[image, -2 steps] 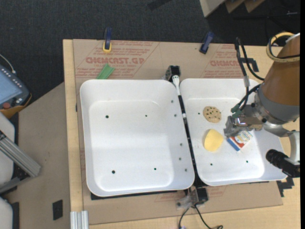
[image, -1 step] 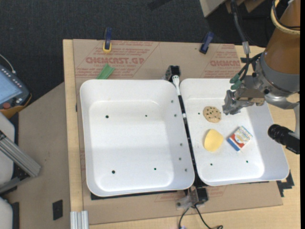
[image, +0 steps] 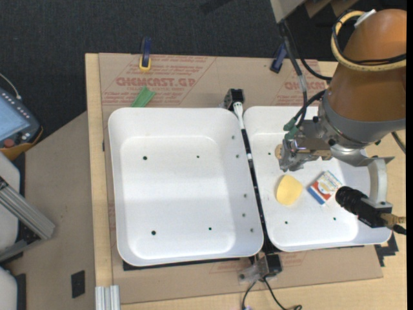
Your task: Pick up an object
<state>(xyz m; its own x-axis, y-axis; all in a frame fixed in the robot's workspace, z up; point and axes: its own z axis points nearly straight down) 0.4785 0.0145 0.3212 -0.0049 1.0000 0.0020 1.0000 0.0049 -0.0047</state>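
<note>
- Yellow rounded lump (image: 289, 190) is what you've got in the right bin (image: 310, 234), roughly mid-floor, lying free and not touching anything else.
- Just to its right there's a little white packet (image: 323, 187) with blue and red print. It's lying flat at a tilt, close to the lump but apart from it.
- Your gripper (image: 292, 159) hangs over that same bin, just behind the lump in the camera view and a bit toward the divider side.
- Open or closed? Honestly can't tell. The metal end is a jumble from this angle, and I can't make out whether anything is clamped in it.
- A small tan thing (image: 280, 152) peeks out at the gripper's left edge, too hidden to say what it is.
- The left bin (image: 122, 173) sits right alongside, with a black strip (image: 251, 179) running between the two rims.
- Both bins rest on a brown cardboard sheet (image: 193, 76) with red lettering. A green scrap (image: 143, 97) lies on it near the left bin's back corner.
</note>
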